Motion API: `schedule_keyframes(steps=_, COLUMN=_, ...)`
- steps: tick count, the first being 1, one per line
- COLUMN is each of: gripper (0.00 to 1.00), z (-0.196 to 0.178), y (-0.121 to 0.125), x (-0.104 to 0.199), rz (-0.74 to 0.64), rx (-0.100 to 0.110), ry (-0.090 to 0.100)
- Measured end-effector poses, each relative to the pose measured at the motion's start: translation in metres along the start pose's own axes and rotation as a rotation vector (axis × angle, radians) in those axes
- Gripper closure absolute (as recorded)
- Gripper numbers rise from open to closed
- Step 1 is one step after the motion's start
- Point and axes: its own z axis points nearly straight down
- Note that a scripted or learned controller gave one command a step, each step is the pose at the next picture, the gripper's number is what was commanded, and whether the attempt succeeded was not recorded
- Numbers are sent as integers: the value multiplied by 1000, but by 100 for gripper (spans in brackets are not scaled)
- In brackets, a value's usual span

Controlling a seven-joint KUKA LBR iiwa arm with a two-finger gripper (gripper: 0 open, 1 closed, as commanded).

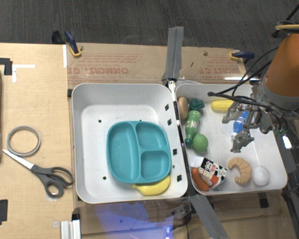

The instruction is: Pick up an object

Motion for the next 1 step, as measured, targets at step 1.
schedule_keyframes(steps=1, gripper=0, z=54, y=-56, x=-29, rz=32, rx=0, ry=-1)
